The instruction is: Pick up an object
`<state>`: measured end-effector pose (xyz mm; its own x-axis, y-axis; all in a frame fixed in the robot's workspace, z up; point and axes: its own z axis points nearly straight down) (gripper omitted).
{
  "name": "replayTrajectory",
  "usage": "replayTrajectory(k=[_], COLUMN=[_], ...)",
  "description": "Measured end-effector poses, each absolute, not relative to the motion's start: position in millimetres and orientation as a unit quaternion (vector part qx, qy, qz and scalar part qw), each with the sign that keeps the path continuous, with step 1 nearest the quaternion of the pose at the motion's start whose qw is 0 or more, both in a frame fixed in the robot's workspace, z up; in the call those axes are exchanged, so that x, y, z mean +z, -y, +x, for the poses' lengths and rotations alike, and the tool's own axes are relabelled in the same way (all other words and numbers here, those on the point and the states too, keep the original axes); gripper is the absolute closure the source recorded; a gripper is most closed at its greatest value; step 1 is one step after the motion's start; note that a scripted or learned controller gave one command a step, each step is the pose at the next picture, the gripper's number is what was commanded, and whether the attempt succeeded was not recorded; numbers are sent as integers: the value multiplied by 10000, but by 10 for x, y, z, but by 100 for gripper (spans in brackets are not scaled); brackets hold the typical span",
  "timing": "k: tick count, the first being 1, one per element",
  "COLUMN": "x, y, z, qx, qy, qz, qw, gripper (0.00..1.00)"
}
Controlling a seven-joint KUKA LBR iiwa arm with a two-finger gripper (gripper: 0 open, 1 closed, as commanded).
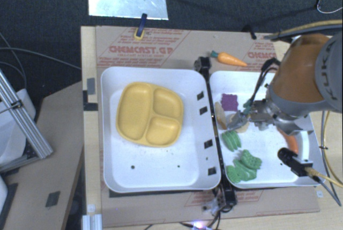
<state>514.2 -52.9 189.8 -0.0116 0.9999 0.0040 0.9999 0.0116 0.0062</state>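
Claw (236, 121) sits low in the right bin (268, 81), just below the purple piece (229, 101); its grip state cannot be determined.

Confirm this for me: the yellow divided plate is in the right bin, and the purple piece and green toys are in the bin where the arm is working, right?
Not quite. The camera view shows the yellow divided plate in the left bin. The purple piece and green toys do lie in the right bin, where the gripper is.

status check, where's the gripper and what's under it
Gripper low in right bin, over a pale item. Purple piece and green toys close by.
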Motion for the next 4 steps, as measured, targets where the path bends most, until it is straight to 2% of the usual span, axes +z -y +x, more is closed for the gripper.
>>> replayTrajectory(k=[1,2,3,4], x=[859,843,948,1898], y=[1109,806,826,192], z=[5320,5056,5069,5277], qx=[52,6,11,53], qy=[-7058,-7088,-7080,-7114], qz=[7084,7054,7062,7028], qw=[1,-10,7,33], gripper=[0,0,100,100])
